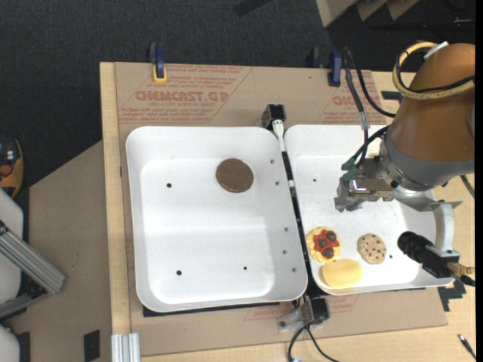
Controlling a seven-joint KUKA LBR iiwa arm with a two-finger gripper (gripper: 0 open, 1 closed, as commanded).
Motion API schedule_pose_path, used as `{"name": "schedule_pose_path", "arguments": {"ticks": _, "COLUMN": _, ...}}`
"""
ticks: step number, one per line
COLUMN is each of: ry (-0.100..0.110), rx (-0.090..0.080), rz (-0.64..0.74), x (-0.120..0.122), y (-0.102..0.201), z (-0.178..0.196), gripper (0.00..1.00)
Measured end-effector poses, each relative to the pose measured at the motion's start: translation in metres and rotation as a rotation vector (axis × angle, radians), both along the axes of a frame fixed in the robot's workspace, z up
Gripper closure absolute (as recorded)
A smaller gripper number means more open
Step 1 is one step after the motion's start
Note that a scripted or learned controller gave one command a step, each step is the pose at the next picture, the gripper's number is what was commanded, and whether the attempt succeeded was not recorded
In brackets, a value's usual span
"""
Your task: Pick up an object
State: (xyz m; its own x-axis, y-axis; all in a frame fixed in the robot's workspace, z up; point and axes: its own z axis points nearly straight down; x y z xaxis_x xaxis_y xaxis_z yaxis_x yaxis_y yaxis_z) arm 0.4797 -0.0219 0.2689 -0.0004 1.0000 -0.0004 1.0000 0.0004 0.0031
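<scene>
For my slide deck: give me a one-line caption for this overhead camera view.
Gripper poised in the right bin above three toy foods; a brown disc lies in the left bin.

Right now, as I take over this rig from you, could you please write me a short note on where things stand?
Hand: low over the right white bin, in its middle part; I cannot tell whether it is open or shut, and nothing shows in it.
Right bin, near end: round pastry with red and dark topping, round pale chocolate-chip cookie, pale yellow oval piece just in front of the pastry.
Left white bin: one flat round brown disc, in the far half.
Done: no pick is visible yet.
Left: grasp one object and lift it.
</scene>
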Motion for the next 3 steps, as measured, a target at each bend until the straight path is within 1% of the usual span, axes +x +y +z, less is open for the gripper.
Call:
{"name": "schedule_pose_path", "arguments": {"ticks": 1, "ry": -0.016, "rx": 0.002, "rz": 0.006, "x": 0.016, "y": 0.038, "z": 0.144, "gripper": 1.0}}
{"name": "schedule_pose_path", "arguments": {"ticks": 2, "ry": 0.013, "rx": 0.001, "rz": 0.006, "x": 0.058, "y": 0.101, "z": 0.043, "gripper": 1.0}}
{"name": "schedule_pose_path", "arguments": {"ticks": 3, "ry": -0.01, "rx": 0.002, "rz": 0.004, "x": 0.102, "y": 0.136, "z": 0.133, "gripper": 1.0}}
